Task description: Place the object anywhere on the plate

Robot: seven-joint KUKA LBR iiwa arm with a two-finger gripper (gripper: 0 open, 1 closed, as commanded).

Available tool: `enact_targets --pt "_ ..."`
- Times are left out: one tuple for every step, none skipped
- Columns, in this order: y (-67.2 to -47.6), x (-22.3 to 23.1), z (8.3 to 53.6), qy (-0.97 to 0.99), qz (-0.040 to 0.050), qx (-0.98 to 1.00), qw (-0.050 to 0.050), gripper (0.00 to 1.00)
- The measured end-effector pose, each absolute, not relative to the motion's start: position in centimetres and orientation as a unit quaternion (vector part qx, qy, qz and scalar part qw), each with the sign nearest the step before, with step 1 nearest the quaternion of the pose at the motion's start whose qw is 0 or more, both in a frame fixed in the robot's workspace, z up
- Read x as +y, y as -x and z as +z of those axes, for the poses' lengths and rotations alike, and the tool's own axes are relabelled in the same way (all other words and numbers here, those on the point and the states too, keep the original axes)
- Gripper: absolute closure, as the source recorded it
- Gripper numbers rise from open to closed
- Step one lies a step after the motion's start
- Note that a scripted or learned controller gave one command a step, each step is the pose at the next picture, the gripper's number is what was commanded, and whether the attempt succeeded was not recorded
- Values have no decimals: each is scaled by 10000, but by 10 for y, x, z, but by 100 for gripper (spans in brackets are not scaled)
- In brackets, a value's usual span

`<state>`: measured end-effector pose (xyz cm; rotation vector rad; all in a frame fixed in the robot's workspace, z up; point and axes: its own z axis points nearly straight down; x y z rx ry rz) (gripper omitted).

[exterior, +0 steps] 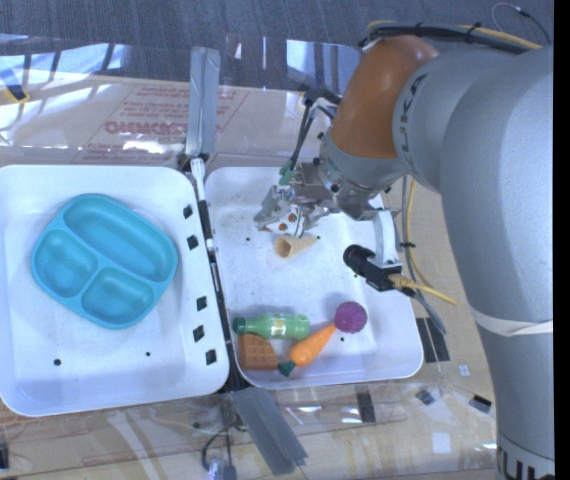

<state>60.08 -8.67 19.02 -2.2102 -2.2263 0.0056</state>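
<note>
A light blue plate point(105, 258) with three compartments lies in the left bin point(25, 368). My gripper point(283, 215) hangs low over the upper middle of the right bin point(235, 198), far from the plate. Just below it lies a small tan cone-shaped piece point(295, 245), very close to the gripper's tip; whether they touch is unclear. Along the right bin's front edge lie a green bottle point(273, 325), a waffle piece point(256, 351), an orange carrot point(312, 346) and a purple ball point(350, 316).
The raised wall between the bins point(205, 268) runs between the gripper and the plate. The large grey arm point(485, 168) covers the right side of the right bin. A black fitting point(367, 264) with yellow cable sticks out over that bin's right part.
</note>
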Motion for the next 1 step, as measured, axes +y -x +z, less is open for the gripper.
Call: enact_targets --pt "-621 -15 190 6382 12 -7699 10 100"
